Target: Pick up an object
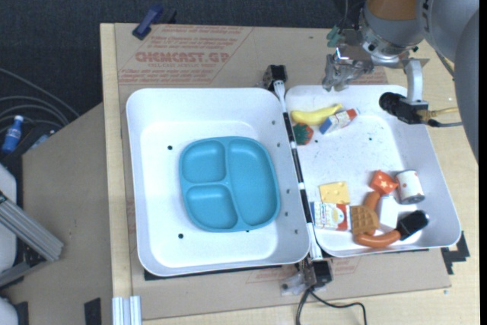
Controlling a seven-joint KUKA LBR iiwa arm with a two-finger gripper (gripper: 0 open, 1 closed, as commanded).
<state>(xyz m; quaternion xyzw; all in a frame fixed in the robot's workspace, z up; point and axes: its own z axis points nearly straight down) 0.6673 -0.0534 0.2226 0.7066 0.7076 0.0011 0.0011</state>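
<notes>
In the upper right of the frame, the gripper [340, 78] is hanging over the far rim of the right bin [441, 186], just above a yellow banana [316, 115] lying near that bin's upper left corner; whether it is open or closed I cannot tell, since the tip is small and blurred, and nothing is visibly held. The banana is looking like the nearest candidate for the pick. Judgement: it is probably a light toy with a smooth, somewhat slippery skin, stiff enough to take a squeeze; best hold is across its narrow middle, at right angles to its length. Its long axis is running roughly left to right in the frame, tilting slightly upward toward the right, with the curve bowing downward. A small red, white and blue tube [338, 120] is lying touching or just beside the banana's right end, and a small green and red piece [303, 134] is sitting just below its left end, so a grasp at either end is risking a neighbour. The left bin [144, 164] is carrying 1 blue divided plate [228, 183]. More small items are crowding the lower right of the right bin, well apart from the banana.
</notes>
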